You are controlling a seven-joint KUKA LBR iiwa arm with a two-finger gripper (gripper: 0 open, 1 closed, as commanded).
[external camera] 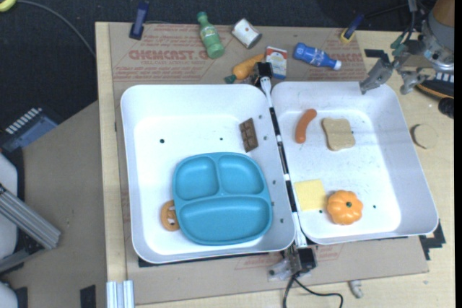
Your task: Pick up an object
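Note:
My gripper [390,80] hangs open over the far right corner of the right bin [404,155], with nothing between its fingers [372,77]. Inside that bin lie an orange-red sausage [305,125], a slice of bread [338,133], a yellow cheese square [310,194] and a small orange pumpkin [345,206]. The bread is the nearest of these, below and to the left of the gripper. The left bin [144,126] holds a blue divided plate [222,197], a brown chocolate bar [249,134] and a pretzel [169,216] partly tucked under the plate.
Behind the bins on the board lie a green bottle [211,35], a blue bottle [316,55], a white cup [246,32], a small carton [275,61], a carrot [244,69] and a blue marker [138,20]. A ridge separates the two bins.

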